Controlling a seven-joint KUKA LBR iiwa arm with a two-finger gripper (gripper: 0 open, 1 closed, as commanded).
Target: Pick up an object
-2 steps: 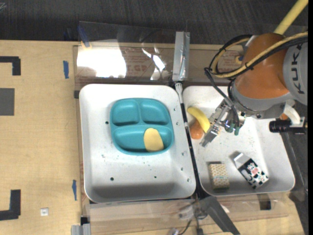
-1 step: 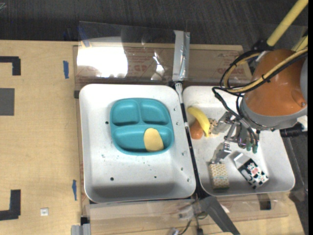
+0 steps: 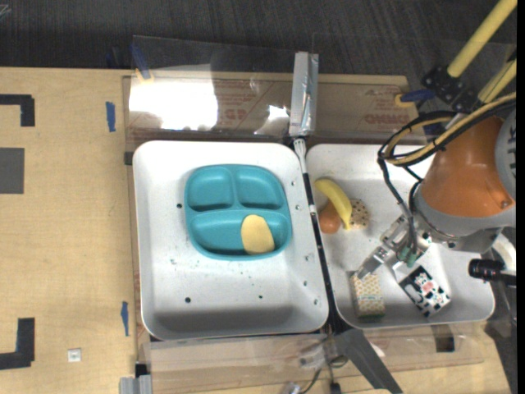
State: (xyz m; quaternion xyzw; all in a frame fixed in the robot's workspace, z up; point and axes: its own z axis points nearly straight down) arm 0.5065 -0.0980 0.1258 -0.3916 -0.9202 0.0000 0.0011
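The right bin (image 3: 467, 302) is pretty crowded. The gripper (image 3: 392, 255) hangs over its middle, with a speckled sponge block (image 3: 368, 293) just beside it at 7 o'clock and a small black-and-white box (image 3: 426, 290) close at 4 o'clock. A banana (image 3: 336, 201) and an orange ball (image 3: 329, 221) touch each other at 10 o'clock, hugging the divider wall. The left bin (image 3: 164, 245) has way more room: a teal divided tray (image 3: 221, 195) with a yellow lump (image 3: 257, 234) sits up top, and the floor toward 6 o'clock is open.
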